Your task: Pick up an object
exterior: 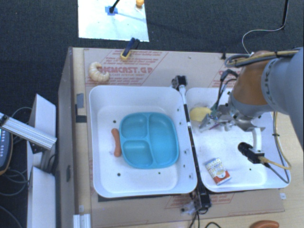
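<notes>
Hovering low over the right bin (266, 179), near its upper left corner: the gripper (212, 121) of the grey, orange-banded arm (266, 87), reaching in from the right. Jaws pointing toward a pale yellow object (199, 113) just beside them; whether touching it, and whether parted or clenched, impossible to tell, the metal tips blurring into the white floor. Lying toward the near edge of the same bin, a small orange-and-white carton (218, 170), well apart from the gripper. Resting in the left bin (102, 184), a blue divided tray (148, 139) with an orange sausage-shaped piece (116, 142) just beside its left edge. Sitting on the worktop (156, 65) behind the bins, a cream ridged item (99, 72).
</notes>
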`<state>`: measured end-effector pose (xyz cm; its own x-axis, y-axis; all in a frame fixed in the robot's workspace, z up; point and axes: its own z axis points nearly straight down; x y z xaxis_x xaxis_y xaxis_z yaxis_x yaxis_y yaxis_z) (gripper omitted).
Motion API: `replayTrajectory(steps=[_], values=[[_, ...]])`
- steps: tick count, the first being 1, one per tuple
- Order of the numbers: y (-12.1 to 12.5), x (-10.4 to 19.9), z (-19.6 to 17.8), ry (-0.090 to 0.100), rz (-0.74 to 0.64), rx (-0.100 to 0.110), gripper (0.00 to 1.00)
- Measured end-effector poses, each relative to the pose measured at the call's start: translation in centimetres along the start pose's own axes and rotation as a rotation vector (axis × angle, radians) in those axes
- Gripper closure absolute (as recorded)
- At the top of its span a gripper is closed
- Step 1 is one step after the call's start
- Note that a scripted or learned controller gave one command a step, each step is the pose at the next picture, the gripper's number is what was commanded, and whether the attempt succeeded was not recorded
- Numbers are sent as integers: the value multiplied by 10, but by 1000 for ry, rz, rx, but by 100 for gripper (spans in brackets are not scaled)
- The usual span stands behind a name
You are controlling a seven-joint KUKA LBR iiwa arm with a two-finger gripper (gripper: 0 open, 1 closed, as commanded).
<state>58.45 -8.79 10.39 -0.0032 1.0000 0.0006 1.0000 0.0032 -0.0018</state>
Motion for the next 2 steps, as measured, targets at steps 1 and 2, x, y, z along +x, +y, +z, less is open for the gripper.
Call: replayTrajectory(steps=[1, 2], values=[[85, -2, 19, -1, -2, -5, 0], [89, -2, 1, -2, -4, -18, 100]])
